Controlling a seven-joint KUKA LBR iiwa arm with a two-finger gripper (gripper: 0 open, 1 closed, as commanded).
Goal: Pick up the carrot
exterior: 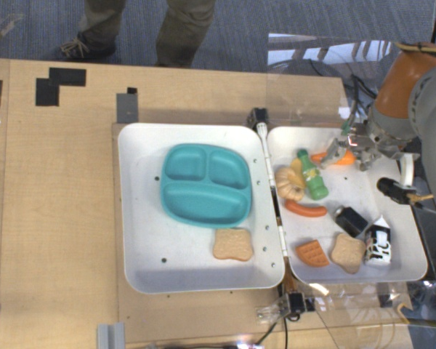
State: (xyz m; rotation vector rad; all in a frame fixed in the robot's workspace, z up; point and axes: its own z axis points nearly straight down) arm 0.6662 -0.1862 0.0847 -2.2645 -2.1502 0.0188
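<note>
So the surface (58, 217) has two white bins. The left bin (142, 217) holds a teal tray (203, 184), with toast (232, 244) just below it. The arm (414, 86) hangs over the right bin's (403, 224) top edge. Taking that green bottle (312, 177) as the landmark: the carrot (336, 158) sits just up and right of it, the end effector (354, 145) right at the carrot's far end. Can't tell if it's clenched or released. A sausage (305, 209) lies below the bottle.
</note>
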